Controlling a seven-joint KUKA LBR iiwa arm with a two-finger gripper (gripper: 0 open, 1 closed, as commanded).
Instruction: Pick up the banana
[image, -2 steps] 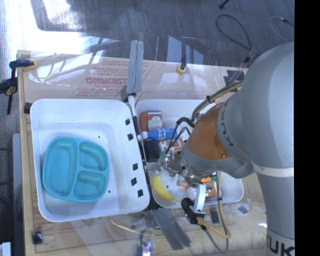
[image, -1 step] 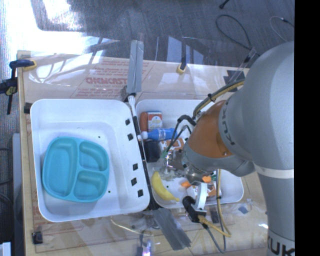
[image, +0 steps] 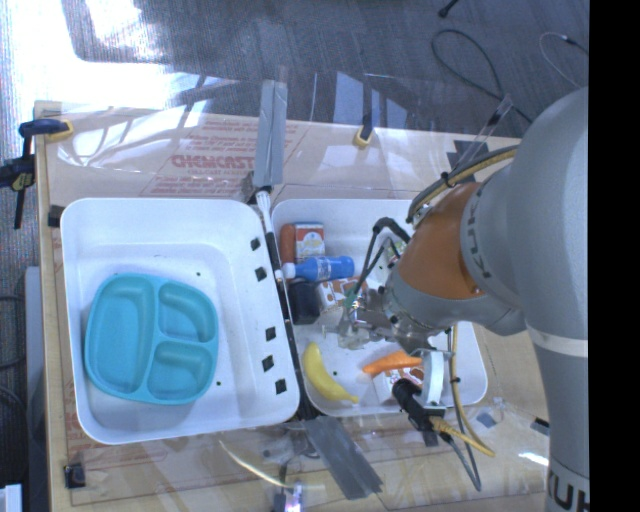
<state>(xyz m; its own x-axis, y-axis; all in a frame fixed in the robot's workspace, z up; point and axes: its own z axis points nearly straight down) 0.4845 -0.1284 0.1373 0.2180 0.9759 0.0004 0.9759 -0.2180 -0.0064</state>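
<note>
Two bins sit side by side on the bench. In the left bin (image: 150, 225) lies a divided tray (image: 150, 338). In the right bin (image: 470, 375), the banana (image: 322, 376) lies near the front left corner, a bottle (image: 322, 268) behind it, a carton (image: 303, 241) behind that. The arm (image: 500, 250) reaches over the right bin from the right, its gripper (image: 362, 318) right of and behind the banana.

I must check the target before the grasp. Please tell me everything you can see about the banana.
The banana is yellow, smooth and gently curved, lying flat on the floor of the right bin, near its front left corner. One end points up toward a dark item, the other toward the front wall. It looks whole and unpeeled. An orange carrot-like piece lies to its right, apart from it. The pincer hangs above and to its right, not touching it.
</note>
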